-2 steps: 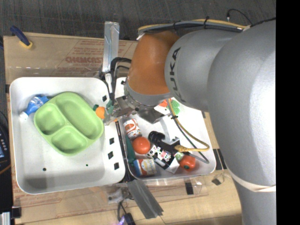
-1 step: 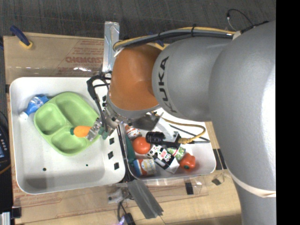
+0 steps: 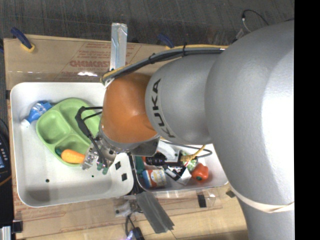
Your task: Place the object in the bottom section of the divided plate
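**Orange object seen in lower section of green plate; hand low beside it**

Two shallow white bins are seen side by side on the bench. The left bin carries a green divided plate, set toward the bin's upper left. A blue-and-white item is seen just beside the plate's upper-left rim, against the bin wall; what it is cannot be told.

In the plate's lower section an orange object is seen lying on its side, elongated and rounded, with a darker orange-red end toward the left. It is seen resting on the green surface near the plate's lower rim. The plate's other sections are partly hidden by the arm.

The right bin is largely covered by the arm. In its visible strip a red-orange rounded item with a green top, a small jar-like container with a label and some dark pieces are seen close together.

The hand is seen just right of the orange object, near the plate's lower-right edge. Nothing is seen between its fingers; whether they are wide or narrow cannot be told.
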Controlling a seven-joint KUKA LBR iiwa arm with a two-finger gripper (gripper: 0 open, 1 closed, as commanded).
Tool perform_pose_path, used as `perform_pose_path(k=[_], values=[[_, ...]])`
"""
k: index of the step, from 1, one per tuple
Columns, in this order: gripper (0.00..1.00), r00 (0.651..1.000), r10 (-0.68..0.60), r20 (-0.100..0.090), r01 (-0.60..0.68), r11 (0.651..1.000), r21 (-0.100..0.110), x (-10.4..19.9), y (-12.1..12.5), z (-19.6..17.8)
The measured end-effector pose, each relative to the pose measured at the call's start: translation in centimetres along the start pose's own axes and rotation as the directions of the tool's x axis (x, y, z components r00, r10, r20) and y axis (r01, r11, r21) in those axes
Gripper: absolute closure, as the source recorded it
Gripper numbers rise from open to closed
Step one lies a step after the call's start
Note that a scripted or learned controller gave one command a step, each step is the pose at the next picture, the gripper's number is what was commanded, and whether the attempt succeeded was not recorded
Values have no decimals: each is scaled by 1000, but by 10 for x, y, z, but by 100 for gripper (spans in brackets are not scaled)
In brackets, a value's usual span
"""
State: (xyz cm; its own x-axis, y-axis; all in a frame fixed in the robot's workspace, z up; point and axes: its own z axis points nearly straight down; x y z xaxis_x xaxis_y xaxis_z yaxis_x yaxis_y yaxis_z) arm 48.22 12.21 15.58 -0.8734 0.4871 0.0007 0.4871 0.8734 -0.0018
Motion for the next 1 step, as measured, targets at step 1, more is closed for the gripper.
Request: perform_pose_path(k=[1], values=[[0, 1000, 0, 0, 0, 1000, 0, 0, 0, 0]])
